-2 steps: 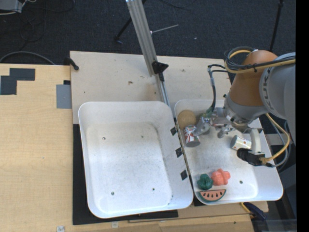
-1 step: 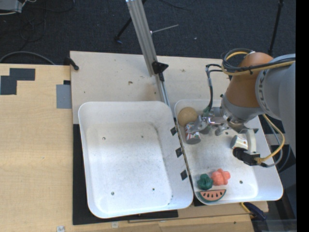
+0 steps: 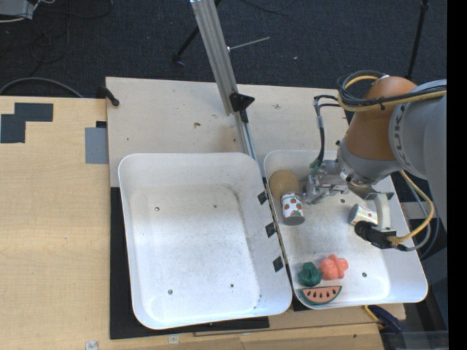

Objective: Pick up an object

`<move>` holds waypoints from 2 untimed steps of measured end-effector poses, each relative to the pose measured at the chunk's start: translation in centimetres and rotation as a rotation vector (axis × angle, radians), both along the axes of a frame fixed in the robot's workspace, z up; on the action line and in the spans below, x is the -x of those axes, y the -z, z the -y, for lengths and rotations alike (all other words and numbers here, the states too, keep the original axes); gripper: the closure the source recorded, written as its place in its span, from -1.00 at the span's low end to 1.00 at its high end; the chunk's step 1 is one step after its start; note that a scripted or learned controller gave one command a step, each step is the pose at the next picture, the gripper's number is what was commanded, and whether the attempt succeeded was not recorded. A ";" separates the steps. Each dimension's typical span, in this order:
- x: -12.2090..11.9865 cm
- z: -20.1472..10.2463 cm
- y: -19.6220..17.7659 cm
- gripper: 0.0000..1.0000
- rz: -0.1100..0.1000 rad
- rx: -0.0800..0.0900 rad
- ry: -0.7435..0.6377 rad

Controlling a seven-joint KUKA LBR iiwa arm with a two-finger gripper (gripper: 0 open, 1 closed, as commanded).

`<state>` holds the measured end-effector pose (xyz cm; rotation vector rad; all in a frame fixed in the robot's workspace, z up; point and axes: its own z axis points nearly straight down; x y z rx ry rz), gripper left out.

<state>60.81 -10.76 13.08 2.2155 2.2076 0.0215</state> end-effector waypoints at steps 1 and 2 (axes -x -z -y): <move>0.0 -0.2 -4.2 1.00 -0.019 0.000 -0.004; -0.1 0.0 -9.6 1.00 -0.016 0.000 -0.004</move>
